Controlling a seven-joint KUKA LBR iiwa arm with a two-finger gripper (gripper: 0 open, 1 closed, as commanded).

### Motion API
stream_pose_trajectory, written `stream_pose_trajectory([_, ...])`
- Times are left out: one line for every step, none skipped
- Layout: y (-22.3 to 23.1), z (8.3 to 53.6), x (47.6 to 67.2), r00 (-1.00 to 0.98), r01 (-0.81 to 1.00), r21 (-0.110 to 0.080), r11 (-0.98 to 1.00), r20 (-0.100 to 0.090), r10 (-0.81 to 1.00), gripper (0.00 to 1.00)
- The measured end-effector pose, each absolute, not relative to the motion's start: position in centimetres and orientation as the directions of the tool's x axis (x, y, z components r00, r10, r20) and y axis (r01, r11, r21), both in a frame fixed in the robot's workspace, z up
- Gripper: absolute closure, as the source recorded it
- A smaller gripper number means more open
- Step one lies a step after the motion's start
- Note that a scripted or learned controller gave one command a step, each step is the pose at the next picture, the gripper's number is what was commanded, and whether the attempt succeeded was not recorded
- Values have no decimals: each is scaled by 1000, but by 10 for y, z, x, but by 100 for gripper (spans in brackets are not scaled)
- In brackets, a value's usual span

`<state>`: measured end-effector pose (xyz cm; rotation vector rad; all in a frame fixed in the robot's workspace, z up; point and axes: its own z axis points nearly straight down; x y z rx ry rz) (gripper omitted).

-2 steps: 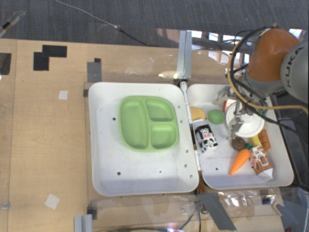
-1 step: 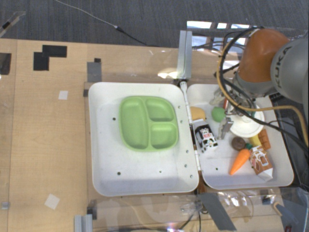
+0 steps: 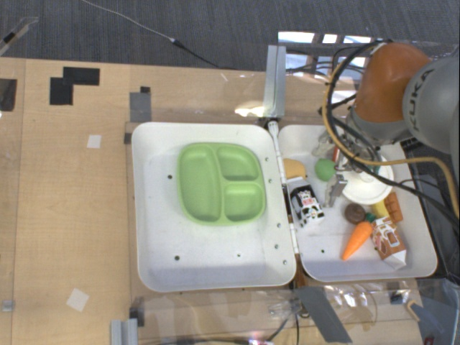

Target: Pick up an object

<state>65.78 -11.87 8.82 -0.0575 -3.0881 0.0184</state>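
My gripper (image 3: 335, 191) hangs low over the right bin (image 3: 424, 264), under the grey arm with its orange band (image 3: 384, 81). It sits just right of a green ball (image 3: 325, 169) and left of a white bowl (image 3: 365, 185). A black-and-white carton (image 3: 305, 205) lies to its lower left. A brown ball (image 3: 353, 212), an orange carrot (image 3: 357, 240) and a brown-and-white carton (image 3: 388, 239) lie nearer the front. A tan bun-like piece (image 3: 293, 168) rests by the bin's left wall. Nothing shows held in the gripper.
A green divided plate (image 3: 219, 183) lies in the left bin (image 3: 165, 264). A small orange piece (image 3: 393, 205) and a yellow one (image 3: 377, 208) sit beside the white bowl. Black cables (image 3: 338, 92) loop around the wrist. A metal post (image 3: 276, 85) stands behind the bins.
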Motion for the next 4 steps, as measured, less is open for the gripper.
stream_pose_trajectory([-96, 87, 639, -977, 212, -16, 977, 5, 212, 0])
stream_pose_trajectory([-108, 87, 641, -922, 387, -16, 922, 14, 387, 0])
stream_pose_trajectory([-114, 92, 628, -720, 694, -24, 719, -27, 694, 0])
stream_pose_trajectory([-124, 86, 653, -631, 776, -30, 631, 4, 776, 0])
